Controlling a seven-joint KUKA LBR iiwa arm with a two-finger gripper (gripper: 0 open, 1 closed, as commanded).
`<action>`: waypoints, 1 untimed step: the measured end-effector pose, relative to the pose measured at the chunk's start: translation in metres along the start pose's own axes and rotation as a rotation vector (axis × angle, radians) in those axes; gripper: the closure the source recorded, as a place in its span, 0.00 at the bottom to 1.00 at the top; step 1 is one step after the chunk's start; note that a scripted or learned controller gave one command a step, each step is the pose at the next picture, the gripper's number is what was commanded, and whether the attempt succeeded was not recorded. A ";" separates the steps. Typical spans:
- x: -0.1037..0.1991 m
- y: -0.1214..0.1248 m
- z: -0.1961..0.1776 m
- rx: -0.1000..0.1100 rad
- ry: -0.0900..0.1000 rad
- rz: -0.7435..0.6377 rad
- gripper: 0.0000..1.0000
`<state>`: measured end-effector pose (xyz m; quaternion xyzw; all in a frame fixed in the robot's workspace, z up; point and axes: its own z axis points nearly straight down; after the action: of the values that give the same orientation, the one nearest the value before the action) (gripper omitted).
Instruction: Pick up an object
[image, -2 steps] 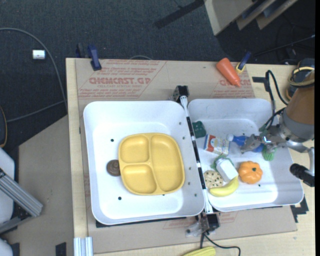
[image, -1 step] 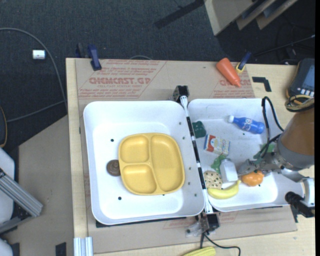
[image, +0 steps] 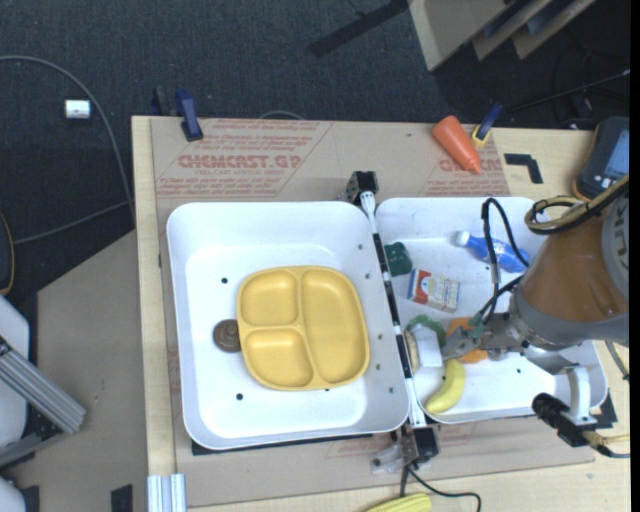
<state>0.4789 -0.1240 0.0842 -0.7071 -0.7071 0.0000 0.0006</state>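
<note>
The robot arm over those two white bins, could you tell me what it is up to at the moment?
The arm reaches into the right bin, its gripper low among the clutter next to a banana, a small carton and a blue-and-white tube. Nothing is visibly lifted yet. The left bin holds a yellow divided plate with a brown round object beside it.

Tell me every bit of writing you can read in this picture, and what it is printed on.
"CHEMCAST GP": large red letters on the brown board behind the left bin.
The smaller red lines above and below it are too blurred to read.
Red print on the board behind the right bin is also too blurred.
The small red and white packet in the right bin carries print too small to read.
</note>
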 end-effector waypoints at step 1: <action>0.000 0.000 -0.010 -0.002 -0.001 0.001 1.00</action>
<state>0.4794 -0.1241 0.0941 -0.7075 -0.7067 -0.0005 -0.0004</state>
